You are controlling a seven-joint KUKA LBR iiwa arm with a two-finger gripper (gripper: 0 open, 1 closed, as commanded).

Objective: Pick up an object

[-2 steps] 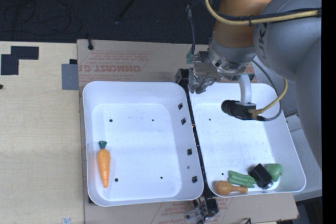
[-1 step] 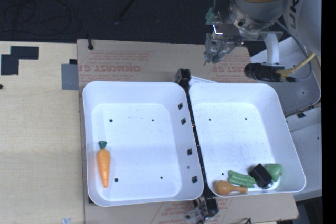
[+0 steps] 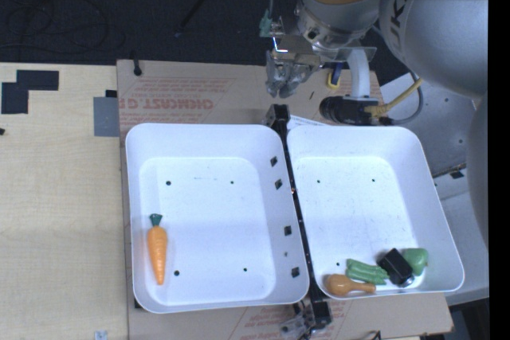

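Carrot (image 3: 157, 248), orange with a small green top, lies lengthwise at the lower left of the left bin (image 3: 199, 141), near that bin's left wall and well apart from everything else. Over in the right bin (image 3: 358, 143), four small things crowd the lower right corner: a tan, pear-like piece (image 3: 347, 285) at the bottom wall, a green pod-like piece (image 3: 366, 271) just above it, a black block (image 3: 395, 266) tilted beside that, and a rounded green piece (image 3: 416, 257) touching the block on its right side. The two white bins sit side by side on a sheet of brown cardboard (image 3: 199, 95) laid over the pale worktop (image 3: 56, 195). The pincer (image 3: 281, 84) hangs at the upper middle of the frame, above the cardboard just beyond the far ends of the bins, nothing visible in it; whether it is spread or pressed together I cannot tell. Behind it the grey arm (image 3: 438, 4) with its orange band fills the upper right.
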